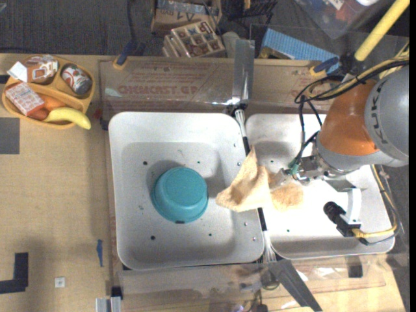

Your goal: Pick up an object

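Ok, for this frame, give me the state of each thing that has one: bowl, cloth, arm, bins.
Teal bowl: upside down, in the left bin.
Tan cloth: crumpled, draped across the divide between both bins.
End effector: at the cloth's right edge, over the right bin; grip unclear.
Tray of toy food: on the bench, outside the bins.

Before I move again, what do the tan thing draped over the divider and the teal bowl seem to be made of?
The tan cloth looks like soft fabric, perhaps terry or a rag: it folds, sags over the rim between the bins and has a matte, slightly mottled surface. The teal bowl, upside down in the left bin, looks like rigid plastic: even colour, smooth walls, a faint sheen on its flat base.
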### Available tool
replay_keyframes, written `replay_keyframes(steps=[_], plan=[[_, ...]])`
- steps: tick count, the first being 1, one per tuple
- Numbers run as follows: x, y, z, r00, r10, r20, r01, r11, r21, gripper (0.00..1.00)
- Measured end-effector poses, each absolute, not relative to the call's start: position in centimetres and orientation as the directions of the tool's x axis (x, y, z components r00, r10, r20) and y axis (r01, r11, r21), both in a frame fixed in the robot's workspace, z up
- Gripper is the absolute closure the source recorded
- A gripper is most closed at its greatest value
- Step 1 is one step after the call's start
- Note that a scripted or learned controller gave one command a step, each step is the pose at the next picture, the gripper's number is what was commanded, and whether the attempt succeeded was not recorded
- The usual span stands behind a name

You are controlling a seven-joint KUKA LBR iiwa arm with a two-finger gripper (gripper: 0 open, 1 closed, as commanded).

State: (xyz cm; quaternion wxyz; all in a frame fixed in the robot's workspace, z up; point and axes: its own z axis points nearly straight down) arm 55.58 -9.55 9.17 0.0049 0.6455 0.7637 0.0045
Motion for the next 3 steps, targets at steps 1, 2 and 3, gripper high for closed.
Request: replay_keyframes(steps=[1, 2, 3], plan=[[55.7, -9.7, 10.2, -0.163, 0.987, -0.002, 0.987, 0.163, 0.018, 1.0], [55.7, -9.7, 10.2, -0.163, 0.987, -0.002, 0.987, 0.163, 0.018, 0.0], [56.8, -5.7, 18.5, -0.29, 0.957, -0.001, 0.957, 0.29, 0.003, 0.0]])
